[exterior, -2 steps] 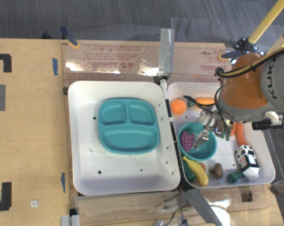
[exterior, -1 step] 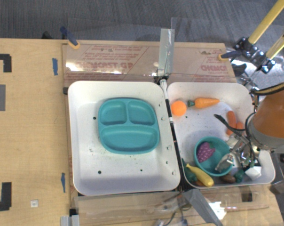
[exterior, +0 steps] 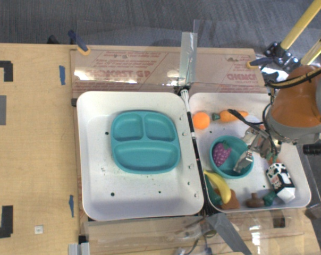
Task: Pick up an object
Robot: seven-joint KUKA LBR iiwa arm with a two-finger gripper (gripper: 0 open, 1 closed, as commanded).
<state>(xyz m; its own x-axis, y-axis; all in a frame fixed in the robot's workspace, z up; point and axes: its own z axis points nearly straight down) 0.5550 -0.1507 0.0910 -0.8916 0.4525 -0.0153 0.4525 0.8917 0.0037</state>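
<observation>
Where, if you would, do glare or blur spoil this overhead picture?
In the camera view, glare whitens the clear plastic sheet behind the shallow white bins; the end effector over the small teal bowl looks slightly smeared; the teal three-compartment plate is sharp and evenly lit, with soft shadows.

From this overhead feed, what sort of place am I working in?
Likely a lab robot-picking bench, not a kitchen: two shallow white plastic bins on a plywood bench, toy food such as a plastic banana, and a grey arm's two-finger gripper over a small teal bowl.
</observation>
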